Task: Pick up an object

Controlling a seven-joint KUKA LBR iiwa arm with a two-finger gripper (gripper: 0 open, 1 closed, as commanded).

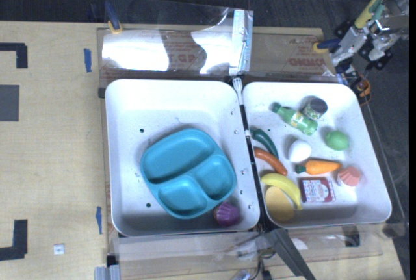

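While seen from above at a slant, two shallow white bins sit side by side on a pale wooden bench (pixel 52 162).

Left bin (pixel 130 106): holds a blue divided tray (pixel 187 171) lying at an angle across its middle and lower half. A small purple fruit-like toy (pixel 227 213) rests just beside the tray's lower right corner, near the bin's front wall.

Open room, left bin: the upper part and the left side are bare white floor – the widest free space in either bin.

Right bin (pixel 374 207): crowded with small play-food items. A green bottle (pixel 296 117) lies tilted near the top, touching a dark round can (pixel 315 106). A green round piece (pixel 337 140) sits near the right wall. A white egg shape (pixel 299 151) lies at the centre, with an orange carrot (pixel 321 167) just below it. A yellow banana (pixel 282 186) and a yellow round piece (pixel 280 204) crowd the lower left. A pink item (pixel 350 176) sits near the right wall.

Edges: a dark green piece (pixel 265 141) and an orange strip (pixel 269 160) lie close along the wall shared with the left bin.

Writing: a red packet (pixel 317 190) carries a label, too small to read. Brown printing on the cardboard panel (pixel 286 54) behind the bins is also illegible.

Gripper (pixel 364 38): above and outside the right bin's top right corner, among yellow and blue cables – touching nothing in the bins. Whether it is spread or pressed together, I cannot tell.
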